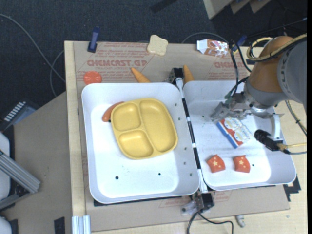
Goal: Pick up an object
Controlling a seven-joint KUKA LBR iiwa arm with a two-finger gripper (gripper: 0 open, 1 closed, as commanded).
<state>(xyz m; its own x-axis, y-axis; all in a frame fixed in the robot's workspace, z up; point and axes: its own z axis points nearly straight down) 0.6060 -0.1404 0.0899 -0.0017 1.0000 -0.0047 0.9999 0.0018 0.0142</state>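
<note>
**Arm low over the right bin, tool beside the packet**

Here we are at the bench (122,62), brown board on top with red lettering, two white bins side by side. The arm (280,67) comes in from the right, orange band showing, bent down into the right bin (278,177). The tool (228,110) sits low near the bin's back half, right at the upper-left end of a flat red, white and blue packet (235,130) that lies at a slant on the bin floor. From this angle I cannot tell how wide the tool stands, and nothing shows clearly as gripped.

Nearer the front of that same bin, two small red blocks: the left red block (216,164) and the right red block (242,164), close together, apart from the packet.

Over in the left bin (141,182), a yellow divided plate (144,127) with three compartments lies a bit turned. An orange sausage-shaped piece (108,112) pokes out at its upper-left edge, touching it.

Behind the bins, on the board: a slice of toy bread (157,44), a carrot (140,75), an orange round disc (92,77), a blue clip (93,39) at the back edge, and a small red and white carton (213,46) to the right.
</note>
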